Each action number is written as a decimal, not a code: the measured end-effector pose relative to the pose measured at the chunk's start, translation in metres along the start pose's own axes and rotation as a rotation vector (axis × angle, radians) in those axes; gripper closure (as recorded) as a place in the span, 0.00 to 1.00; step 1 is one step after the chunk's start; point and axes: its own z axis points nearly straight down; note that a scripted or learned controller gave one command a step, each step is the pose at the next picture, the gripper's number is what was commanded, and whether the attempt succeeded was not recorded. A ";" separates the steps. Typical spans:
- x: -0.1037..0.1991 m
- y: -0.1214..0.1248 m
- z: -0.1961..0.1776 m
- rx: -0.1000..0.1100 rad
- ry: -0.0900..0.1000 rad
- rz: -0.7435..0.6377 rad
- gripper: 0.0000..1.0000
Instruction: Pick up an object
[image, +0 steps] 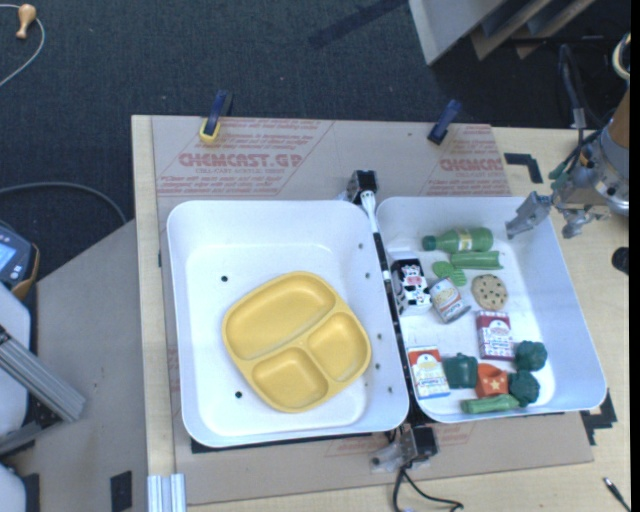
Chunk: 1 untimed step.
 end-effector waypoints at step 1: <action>-0.003 -0.001 0.063 0.007 0.002 0.000 0.00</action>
